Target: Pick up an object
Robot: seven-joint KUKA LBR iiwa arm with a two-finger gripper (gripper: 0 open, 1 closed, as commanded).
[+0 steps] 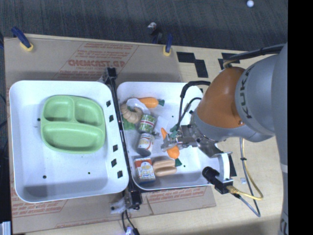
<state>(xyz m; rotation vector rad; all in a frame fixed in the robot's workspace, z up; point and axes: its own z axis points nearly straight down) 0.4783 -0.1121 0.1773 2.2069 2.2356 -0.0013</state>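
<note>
Several small food toys crowd the right bin (161, 88); a small orange carrot (172, 152) lies just beside the gripper (171, 142). A clean pick means centring on that one piece, clear of the hot dog (164, 167). The arm (234, 104) reaches in low, wrist bent down.

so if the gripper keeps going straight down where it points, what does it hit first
Probably the small orange toy just under the gripper in the right bin. Depth is hard to judge from above, so it could miss it and meet the bin floor instead.
</note>
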